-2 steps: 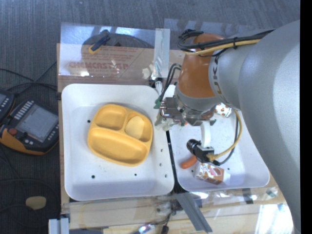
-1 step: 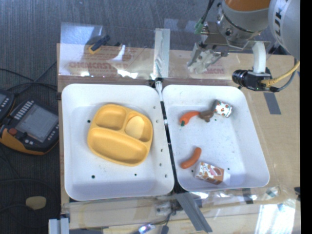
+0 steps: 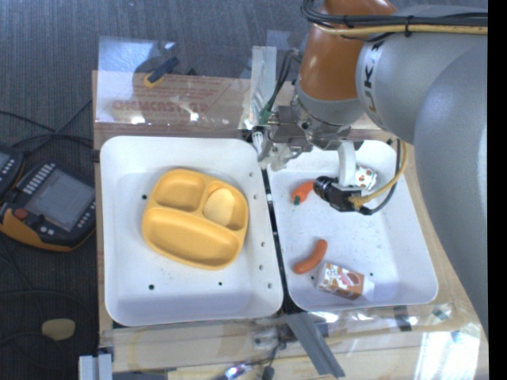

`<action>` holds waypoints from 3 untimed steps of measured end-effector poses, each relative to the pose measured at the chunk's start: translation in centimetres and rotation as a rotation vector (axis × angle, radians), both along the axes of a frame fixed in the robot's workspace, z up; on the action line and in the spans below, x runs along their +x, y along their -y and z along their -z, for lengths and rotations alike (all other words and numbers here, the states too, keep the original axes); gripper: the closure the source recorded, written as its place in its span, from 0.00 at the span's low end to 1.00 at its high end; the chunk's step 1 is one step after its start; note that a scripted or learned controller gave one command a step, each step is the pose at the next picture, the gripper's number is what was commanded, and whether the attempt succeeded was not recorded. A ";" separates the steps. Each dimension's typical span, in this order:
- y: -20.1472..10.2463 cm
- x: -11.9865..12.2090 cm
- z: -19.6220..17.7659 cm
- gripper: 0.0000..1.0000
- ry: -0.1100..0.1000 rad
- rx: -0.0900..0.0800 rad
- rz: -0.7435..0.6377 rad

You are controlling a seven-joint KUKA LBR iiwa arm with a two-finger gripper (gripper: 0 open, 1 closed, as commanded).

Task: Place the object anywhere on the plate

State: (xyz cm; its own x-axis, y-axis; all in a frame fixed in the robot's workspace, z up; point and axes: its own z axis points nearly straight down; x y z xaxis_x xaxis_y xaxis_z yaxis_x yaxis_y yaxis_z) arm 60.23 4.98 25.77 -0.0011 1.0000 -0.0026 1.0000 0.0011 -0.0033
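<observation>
Claw (image 3: 275, 153) at upper centre of the frame, over the rim shared by the two bins; whether it is apart or together cannot be told, and nothing shows in its grasp. The likely object, a small carrot (image 3: 301, 191), lies in the right bin (image 3: 384, 244) just beside the claw, with a sausage (image 3: 310, 256) and packet (image 3: 342, 281) lower down; the yellow plate (image 3: 186, 232) sits in the left bin (image 3: 127, 291). Probable hazards: a descent striking the rim, or the small carrot slipping out before reaching the plate.

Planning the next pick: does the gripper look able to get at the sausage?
Probably yes: the sausage lies uncovered in the right bin, nothing on top of it, and the gripper hangs near that bin's far edge.
</observation>
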 end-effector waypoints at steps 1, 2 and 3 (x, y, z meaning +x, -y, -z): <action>3.9 -5.9 7.5 1.00 -0.001 0.002 0.001; -0.9 5.7 -6.8 1.00 0.004 -0.002 0.001; -10.0 4.5 -1.1 1.00 0.000 -0.001 -0.001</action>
State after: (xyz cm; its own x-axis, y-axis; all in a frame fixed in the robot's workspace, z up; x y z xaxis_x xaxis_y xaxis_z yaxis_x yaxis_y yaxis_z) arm 64.75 14.98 26.87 -0.0022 1.0000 -0.0033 1.0000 0.0022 -0.0035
